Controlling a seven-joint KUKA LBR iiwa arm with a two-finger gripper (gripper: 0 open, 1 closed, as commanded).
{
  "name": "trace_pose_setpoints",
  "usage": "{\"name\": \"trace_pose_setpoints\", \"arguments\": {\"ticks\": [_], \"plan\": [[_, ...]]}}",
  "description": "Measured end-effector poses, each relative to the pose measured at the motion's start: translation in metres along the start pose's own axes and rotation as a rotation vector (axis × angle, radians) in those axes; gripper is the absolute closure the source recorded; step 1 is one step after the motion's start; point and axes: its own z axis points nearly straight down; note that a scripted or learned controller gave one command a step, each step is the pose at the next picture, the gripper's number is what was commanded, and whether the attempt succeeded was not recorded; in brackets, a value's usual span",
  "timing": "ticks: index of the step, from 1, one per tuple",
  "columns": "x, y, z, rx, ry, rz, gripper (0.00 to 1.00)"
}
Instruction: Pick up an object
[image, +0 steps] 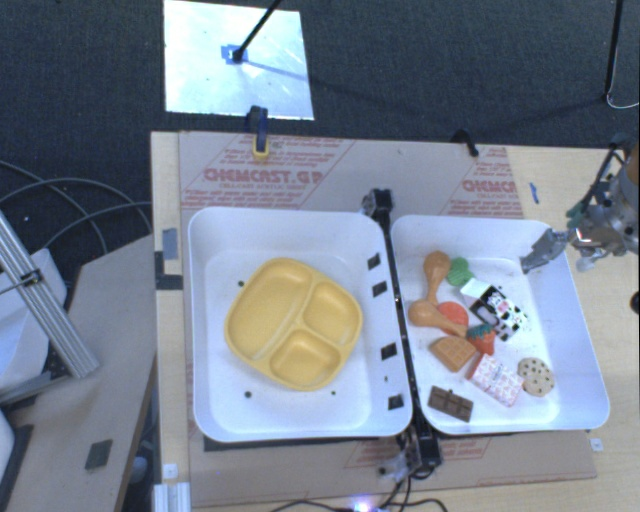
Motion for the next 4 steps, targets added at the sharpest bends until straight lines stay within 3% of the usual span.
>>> {"name": "trace_pose_setpoints", "arguments": {"ticks": [1, 2, 3, 4], "plan": [[0.033, -0.074, 0.002, 0.004, 0.002, 0.003, 0.0], [0.023, -0.086, 0.158, 0.004, 0.002, 0.004, 0.0], [0.023, -0.084, 0.141, -0.003, 0.0, 0.002, 1.0], [0.054, -0.085, 0.029, -0.011, -0.001, -0.005, 1.0]]}}
